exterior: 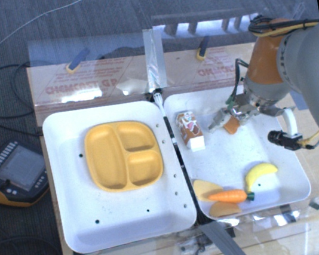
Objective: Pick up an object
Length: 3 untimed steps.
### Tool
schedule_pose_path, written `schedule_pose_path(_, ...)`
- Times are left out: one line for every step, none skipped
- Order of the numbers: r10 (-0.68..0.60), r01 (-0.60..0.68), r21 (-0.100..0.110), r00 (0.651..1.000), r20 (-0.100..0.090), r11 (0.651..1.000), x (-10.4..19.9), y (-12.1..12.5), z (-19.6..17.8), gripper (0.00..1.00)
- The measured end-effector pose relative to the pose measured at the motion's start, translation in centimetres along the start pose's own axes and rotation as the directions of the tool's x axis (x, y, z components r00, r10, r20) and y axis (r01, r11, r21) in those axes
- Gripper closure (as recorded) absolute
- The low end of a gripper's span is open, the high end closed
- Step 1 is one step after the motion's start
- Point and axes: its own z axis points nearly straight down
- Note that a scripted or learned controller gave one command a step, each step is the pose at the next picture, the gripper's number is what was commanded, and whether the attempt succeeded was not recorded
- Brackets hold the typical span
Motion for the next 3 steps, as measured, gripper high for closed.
schedule_pose_path(-0.003,0.003,-0.002,1.0,0.002,1.0,0.01,0.16,-1.01,1.0)
schedule_pose_path(-0.003,0.003,-0.002,1.0,0.002,1.0,0.01,0.15,-1.0,0.0)
schedule_pose_path(-0.005,0.005,-0.002,1.0,0.001,1.0,0.09,0.23,-1.84,1.0)
